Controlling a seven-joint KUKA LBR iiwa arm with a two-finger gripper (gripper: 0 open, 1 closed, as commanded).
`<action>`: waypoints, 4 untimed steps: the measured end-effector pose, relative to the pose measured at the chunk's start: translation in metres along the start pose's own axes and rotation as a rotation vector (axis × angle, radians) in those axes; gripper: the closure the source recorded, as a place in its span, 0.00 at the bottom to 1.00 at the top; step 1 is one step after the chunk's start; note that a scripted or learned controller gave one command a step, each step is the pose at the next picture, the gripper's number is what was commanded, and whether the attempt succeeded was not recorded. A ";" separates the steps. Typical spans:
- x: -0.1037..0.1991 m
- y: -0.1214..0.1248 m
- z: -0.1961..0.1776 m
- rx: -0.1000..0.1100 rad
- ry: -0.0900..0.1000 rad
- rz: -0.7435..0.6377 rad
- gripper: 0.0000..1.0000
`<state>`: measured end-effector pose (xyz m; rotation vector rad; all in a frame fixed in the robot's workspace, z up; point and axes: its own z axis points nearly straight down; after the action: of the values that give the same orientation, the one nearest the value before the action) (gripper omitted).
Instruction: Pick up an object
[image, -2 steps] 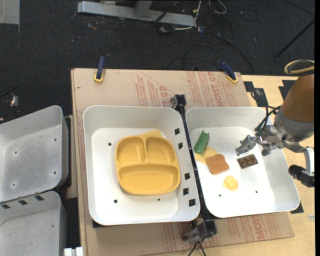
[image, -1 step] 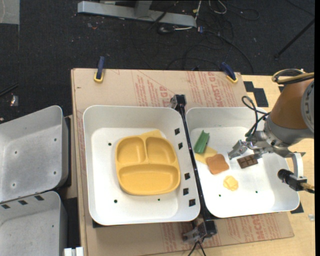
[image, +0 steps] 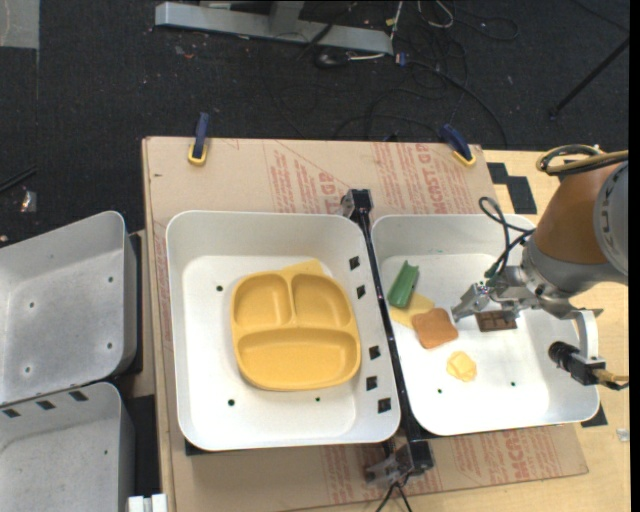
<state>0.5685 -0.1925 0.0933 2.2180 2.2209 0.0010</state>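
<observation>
tool (image: 470, 305): low in the right bin (image: 560, 405), near its middle, just beside the tan toast-like piece (image: 435, 327); whether wide or narrow cannot be told; nothing seen between its tips. green piece (image: 403, 284) toward the bin's far left corner; small yellow piece (image: 461, 366) nearer the front edge. yellow divided plate (image: 296, 330): left bin. status: nothing lifted; grasp and raise judged outstanding.

Both white bins (image: 200, 400): smooth moulded plastic, slight sheen. Yellow divided tray (image: 296, 332): smooth plastic, soft gloss. Desk (image: 270, 170): matt brown cardboard sheet with printed red lettering. Green piece (image: 404, 284): smooth, plastic-looking. Tan piece (image: 435, 328): matt, slightly rough. Arm's orange band (image: 575, 215): satin finish. End effector (image: 478, 303): dull grey metal.
</observation>
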 end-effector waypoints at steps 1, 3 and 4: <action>-0.002 0.002 -0.013 -0.008 -0.005 0.001 1.00; -0.014 0.005 -0.108 0.000 0.000 -0.001 1.00; -0.014 0.006 -0.150 -0.002 0.000 -0.001 1.00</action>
<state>0.5741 -0.2064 0.2433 2.2156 2.2211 0.0026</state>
